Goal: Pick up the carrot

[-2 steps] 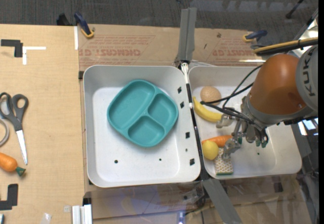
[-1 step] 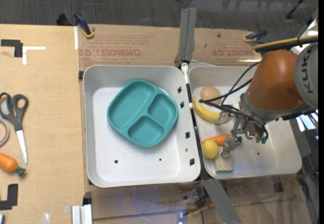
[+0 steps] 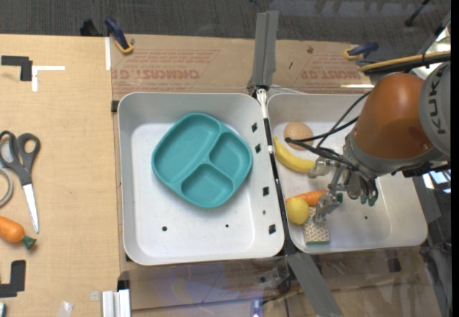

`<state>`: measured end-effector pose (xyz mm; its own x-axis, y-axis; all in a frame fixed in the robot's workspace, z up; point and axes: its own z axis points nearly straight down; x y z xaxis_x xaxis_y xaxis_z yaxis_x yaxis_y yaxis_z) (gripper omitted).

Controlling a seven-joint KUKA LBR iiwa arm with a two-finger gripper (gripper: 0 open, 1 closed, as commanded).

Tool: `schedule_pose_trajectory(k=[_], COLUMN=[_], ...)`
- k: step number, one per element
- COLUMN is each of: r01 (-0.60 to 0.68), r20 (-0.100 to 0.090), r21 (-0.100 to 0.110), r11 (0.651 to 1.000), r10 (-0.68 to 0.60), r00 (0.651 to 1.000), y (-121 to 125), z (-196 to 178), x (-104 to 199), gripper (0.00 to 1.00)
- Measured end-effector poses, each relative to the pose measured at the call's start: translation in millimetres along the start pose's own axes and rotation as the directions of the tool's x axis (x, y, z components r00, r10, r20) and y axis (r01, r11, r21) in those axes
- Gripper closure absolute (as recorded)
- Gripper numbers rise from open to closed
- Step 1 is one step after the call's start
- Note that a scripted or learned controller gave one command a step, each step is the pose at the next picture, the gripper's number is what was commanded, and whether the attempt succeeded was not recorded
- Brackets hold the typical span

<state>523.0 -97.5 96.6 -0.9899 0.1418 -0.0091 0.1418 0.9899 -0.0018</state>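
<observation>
A small orange carrot (image 3: pixel 308 198) lies in the right bin (image 3: pixel 401 233), between a yellow lemon (image 3: pixel 297 210) and the arm's wrist. My gripper (image 3: pixel 323 209) hangs low over the bin floor just right of the carrot, touching or nearly touching its right end. The wrist hides part of the carrot. A second carrot (image 3: pixel 11 230) with a green stub lies on the wooden bench far to the left, outside both bins.
The right bin also holds a banana (image 3: pixel 291 157), a pale peach-coloured round object (image 3: pixel 298 131) and a speckled sponge-like block (image 3: pixel 316 233) below the gripper. A teal divided plate (image 3: pixel 203 160) sits in the left bin (image 3: pixel 136 237). Scissors (image 3: pixel 21 172) lie on the bench.
</observation>
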Motion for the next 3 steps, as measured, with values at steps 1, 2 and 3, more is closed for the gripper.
schedule_pose_trajectory(k=[1,2,3], r01=[0.039,0.101,0.394], r20=[-0.005,-0.004,0.004], r21=[-0.002,-0.002,-0.004], r11=[0.999,0.995,0.919], r10=[-0.039,-0.101,-0.394], r00=[0.999,0.995,0.919], y=[0.4,3.5,3.9], z=[0.6,0.4,-0.5], x=[-4.6,-7.5,-14.5], gripper=[0.00,0.00,0.00])
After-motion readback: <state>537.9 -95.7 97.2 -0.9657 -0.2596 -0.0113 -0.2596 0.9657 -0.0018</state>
